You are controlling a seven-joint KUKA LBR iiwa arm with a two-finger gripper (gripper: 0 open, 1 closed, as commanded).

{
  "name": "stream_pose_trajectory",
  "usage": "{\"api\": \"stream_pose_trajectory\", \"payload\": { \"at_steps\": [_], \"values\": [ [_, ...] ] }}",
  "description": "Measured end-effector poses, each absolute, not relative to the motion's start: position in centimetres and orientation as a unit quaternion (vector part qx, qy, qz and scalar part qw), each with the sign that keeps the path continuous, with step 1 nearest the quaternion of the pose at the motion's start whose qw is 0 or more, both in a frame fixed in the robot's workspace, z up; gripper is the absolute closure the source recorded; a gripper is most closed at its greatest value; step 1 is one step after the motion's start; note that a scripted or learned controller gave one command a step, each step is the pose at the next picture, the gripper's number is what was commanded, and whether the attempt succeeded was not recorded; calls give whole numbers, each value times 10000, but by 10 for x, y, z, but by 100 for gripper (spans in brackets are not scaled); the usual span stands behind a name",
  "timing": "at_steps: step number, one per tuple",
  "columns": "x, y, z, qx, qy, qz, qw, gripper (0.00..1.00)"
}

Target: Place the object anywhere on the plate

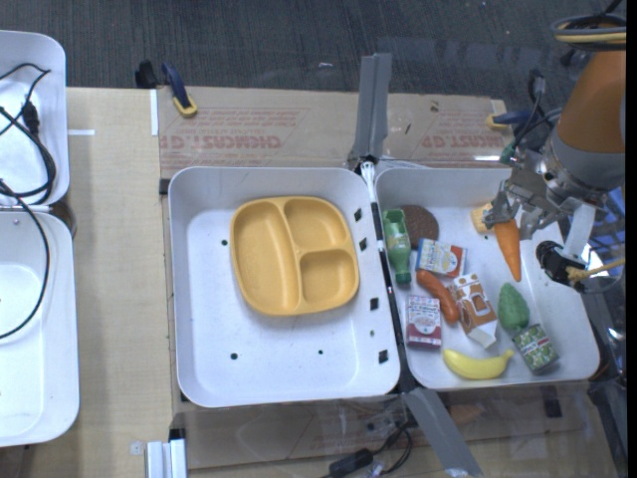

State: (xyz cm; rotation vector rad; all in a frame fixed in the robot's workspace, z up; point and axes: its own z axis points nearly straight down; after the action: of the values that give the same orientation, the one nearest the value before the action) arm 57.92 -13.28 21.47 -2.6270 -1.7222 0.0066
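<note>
The yellow three-section plate (pixel 296 254) lies in the left white bin (pixel 199 347). Over the far right part of the right bin (pixel 577 357), my gripper (pixel 516 215) hangs from the grey arm with the orange band. An orange carrot (pixel 510 250) points downward from between its fingers, its thick end gripped. The gripper sits well to the right of the plate, past the divider between the bins.
The right bin holds a green bottle (pixel 397 247), a brown disc (pixel 422 222), a small blue-and-white carton (pixel 440 259), a red sausage (pixel 438 295), a red box (pixel 424 322), an orange carton (pixel 476 307), a green fruit (pixel 514 307), a can (pixel 535 349) and a banana (pixel 476 364).
</note>
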Motion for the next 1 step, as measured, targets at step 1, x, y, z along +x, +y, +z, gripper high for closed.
{"api": "stream_pose_trajectory", "payload": {
  "at_steps": [1],
  "values": [
    [575,-45,214,-7802,-6256,22,12,100]
  ]
}}
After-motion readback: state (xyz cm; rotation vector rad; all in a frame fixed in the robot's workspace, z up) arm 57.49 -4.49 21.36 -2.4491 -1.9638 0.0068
